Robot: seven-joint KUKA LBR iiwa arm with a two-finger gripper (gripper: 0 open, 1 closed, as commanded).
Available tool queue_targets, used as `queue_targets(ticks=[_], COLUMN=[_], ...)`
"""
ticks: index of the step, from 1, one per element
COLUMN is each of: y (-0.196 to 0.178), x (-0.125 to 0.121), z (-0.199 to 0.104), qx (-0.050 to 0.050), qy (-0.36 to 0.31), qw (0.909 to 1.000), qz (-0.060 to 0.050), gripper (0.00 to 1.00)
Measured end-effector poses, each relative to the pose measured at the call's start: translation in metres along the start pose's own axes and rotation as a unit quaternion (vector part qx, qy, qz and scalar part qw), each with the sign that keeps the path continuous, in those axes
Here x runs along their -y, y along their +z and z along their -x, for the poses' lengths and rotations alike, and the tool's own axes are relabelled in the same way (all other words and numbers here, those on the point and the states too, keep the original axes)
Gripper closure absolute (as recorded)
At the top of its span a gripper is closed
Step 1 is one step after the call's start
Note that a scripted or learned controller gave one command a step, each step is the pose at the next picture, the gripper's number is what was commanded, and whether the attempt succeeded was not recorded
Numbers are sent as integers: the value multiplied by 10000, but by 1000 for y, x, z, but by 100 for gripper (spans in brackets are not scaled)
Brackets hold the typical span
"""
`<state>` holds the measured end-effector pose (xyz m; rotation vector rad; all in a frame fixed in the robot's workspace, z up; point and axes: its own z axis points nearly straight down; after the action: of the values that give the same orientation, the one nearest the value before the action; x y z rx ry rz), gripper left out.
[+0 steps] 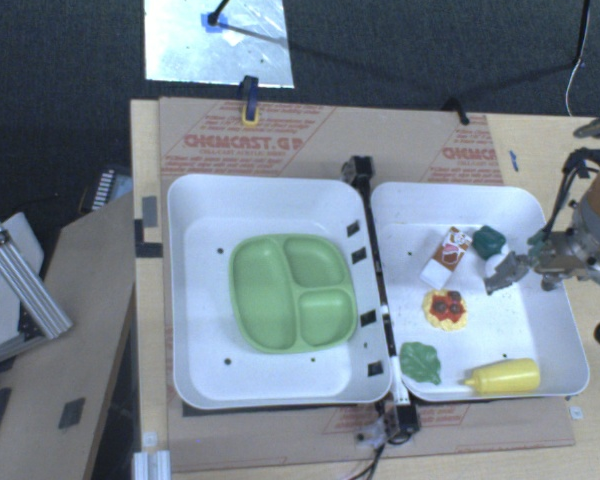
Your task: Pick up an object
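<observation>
The right bin (555, 343) holds several small objects. A white and orange carton (450, 251) lies beside a dark green piece (489, 240). Below them are a yellow and red pizza toy (446, 309), a green leafy toy (420, 361) and a yellow squeeze bottle (504, 375). My gripper (525, 276) hangs over the right half of this bin, just right of the dark green piece and above the bottle. It is open, and I see nothing between its fingers.
The left bin (195, 268) holds a light green divided plate (291, 293). A black hinge strip (372, 278) runs between the bins. Both bins rest on a cardboard sheet (280, 138), and the arm's wrist (595, 238) enters from the right edge.
</observation>
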<state>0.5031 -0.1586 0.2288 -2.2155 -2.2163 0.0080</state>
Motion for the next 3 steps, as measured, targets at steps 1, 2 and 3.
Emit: queue_targets(ticks=[1,2,3], y=[-5,40,98], x=[-2,4,2], z=[0,1,9], qx=[12,6,3], qy=[-14,-3,1], qw=[10000,10000,10000], qz=[54,35,26], gripper=[0,0,0])
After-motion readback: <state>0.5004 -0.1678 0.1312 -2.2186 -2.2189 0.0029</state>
